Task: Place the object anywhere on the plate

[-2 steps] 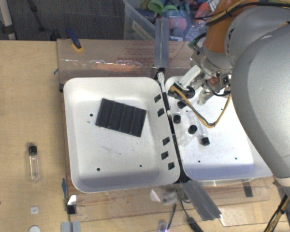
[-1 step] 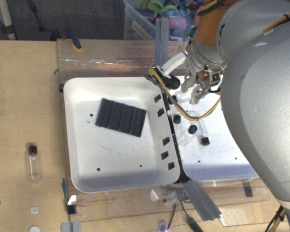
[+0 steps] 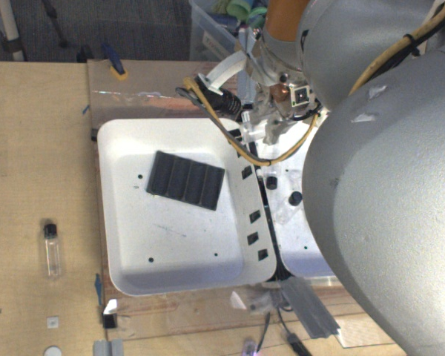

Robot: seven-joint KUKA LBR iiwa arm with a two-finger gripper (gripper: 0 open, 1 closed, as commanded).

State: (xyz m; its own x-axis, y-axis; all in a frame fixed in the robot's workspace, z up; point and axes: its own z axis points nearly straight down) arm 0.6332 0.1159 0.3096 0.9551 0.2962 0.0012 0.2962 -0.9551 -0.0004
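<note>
A dark ribbed rectangular plate (image 3: 186,180) lies flat in the left white bin (image 3: 133,262), toward its upper middle. My gripper (image 3: 269,130) hangs over the upper left corner of the right bin (image 3: 300,247), just right of the divide between the bins and right of the plate. Cables and the wrist body crowd around it. A small dark round thing (image 3: 294,197) sits on the right bin's floor just below the gripper; what it is I cannot tell. The grey arm covers most of the right bin.
A clear plastic box (image 3: 226,10) with coloured items stands behind the bins. A small vial (image 3: 51,248) lies on the wooden bench at the left. Black clips (image 3: 254,217) line the rim between the bins.
</note>
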